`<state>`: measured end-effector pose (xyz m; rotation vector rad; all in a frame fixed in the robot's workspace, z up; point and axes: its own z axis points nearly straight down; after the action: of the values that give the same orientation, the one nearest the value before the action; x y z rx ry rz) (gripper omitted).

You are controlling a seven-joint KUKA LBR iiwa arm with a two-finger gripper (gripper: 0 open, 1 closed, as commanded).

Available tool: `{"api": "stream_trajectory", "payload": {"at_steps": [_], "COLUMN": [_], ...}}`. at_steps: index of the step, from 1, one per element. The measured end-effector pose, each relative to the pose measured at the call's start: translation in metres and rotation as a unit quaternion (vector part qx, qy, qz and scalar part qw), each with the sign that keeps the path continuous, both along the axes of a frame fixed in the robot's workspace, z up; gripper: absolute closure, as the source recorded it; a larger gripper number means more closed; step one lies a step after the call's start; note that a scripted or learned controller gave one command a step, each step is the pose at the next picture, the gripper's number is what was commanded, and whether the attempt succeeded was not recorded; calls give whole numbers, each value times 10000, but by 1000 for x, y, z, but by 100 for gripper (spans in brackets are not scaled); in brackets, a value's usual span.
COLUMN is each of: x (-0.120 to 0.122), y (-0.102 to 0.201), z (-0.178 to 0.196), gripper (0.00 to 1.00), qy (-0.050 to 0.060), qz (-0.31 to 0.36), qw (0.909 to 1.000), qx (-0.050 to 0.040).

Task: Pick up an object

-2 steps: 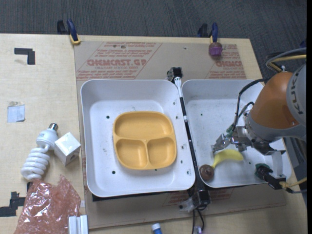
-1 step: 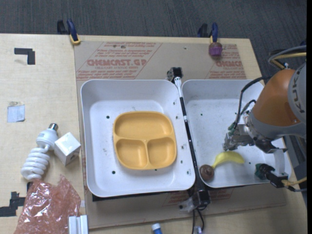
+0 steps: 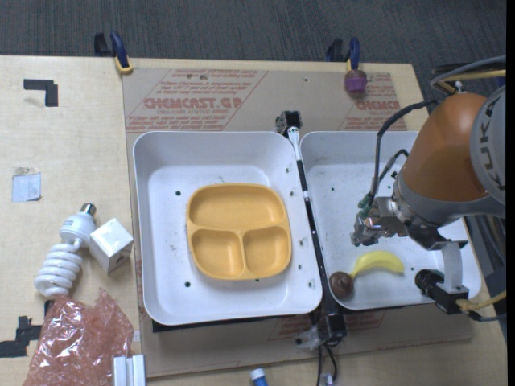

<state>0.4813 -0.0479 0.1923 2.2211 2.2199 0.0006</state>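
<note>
A yellow banana (image 3: pixel 378 264) lies near the front of the right bin (image 3: pixel 338 175). Beside it, in the bin's front left corner, sits a small brown round object (image 3: pixel 341 283). My gripper (image 3: pixel 367 232) hangs over the right bin just above and behind the banana, pointing down; the arm's orange band is to its right. Nothing shows between its fingers. The left bin (image 3: pixel 161 183) holds a yellow divided tray (image 3: pixel 239 230).
On the bench left of the bins lie a spiral light bulb (image 3: pixel 63 257), a white cube (image 3: pixel 111 244) and crinkled pink plastic (image 3: pixel 76 340). A purple object (image 3: pixel 356 80) sits on the board behind the right bin. A black divider runs between the bins.
</note>
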Motion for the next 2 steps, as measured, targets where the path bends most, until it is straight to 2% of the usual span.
{"api": "stream_trajectory", "payload": {"at_steps": [2], "x": [-3], "y": [-8], "z": [0], "gripper": [100], "qy": [-1], "qz": [-3], "qw": [10000], "qx": [2]}}
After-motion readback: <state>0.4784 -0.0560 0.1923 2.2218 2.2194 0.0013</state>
